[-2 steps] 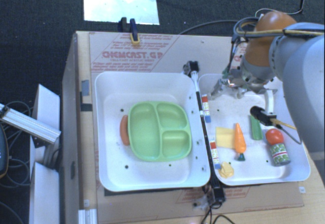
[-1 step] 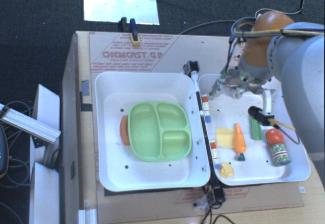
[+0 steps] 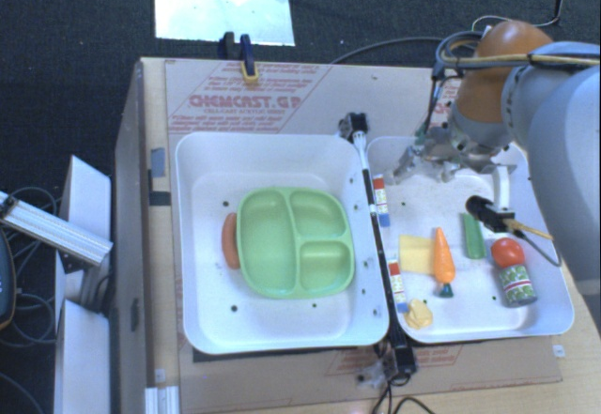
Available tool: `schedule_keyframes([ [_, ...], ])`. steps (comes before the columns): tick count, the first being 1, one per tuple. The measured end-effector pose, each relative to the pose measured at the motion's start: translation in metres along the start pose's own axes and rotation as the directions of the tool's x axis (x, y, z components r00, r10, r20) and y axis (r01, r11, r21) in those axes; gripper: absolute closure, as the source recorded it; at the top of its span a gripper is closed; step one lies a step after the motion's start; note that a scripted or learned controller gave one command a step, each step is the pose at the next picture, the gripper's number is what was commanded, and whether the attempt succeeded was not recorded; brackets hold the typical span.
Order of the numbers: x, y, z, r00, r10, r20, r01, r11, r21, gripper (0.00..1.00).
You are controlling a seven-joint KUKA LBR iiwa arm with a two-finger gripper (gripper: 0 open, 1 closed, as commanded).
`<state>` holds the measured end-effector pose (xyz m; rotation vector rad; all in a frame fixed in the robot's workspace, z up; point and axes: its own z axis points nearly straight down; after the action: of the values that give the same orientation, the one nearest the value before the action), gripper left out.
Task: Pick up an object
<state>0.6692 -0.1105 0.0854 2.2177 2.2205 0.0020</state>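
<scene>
nothing is lifted yet: i cannot tell the claw (image 3: 434, 165) state; it hovers empty, with the carrot (image 3: 442, 256) lying below it, untouched.

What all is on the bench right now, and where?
left bin: one, white, left half of the bench
right bin: one, white, right half
divided plate: one, light green, middle of the left bin
sausage-shaped toy: one, orange, left bin, tucked against the plate's left edge
cheese slice toy: one, yellow, right bin
carrot toy: one, orange, beside the cheese slice
green stick toy: one, right bin
tomato toy: one, red, above a small can
yellow lump: one, right bin's near left corner
arm: grey, orange band
hand: over the right bin's far edge
</scene>
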Motion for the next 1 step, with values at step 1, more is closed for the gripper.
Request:
schedule_keyframes([
  [1, -0.0101, 0.0001, -0.0001, 1.0, 0.0, 0.0, 0.0, 1.0, 0.0, 0.0],
])
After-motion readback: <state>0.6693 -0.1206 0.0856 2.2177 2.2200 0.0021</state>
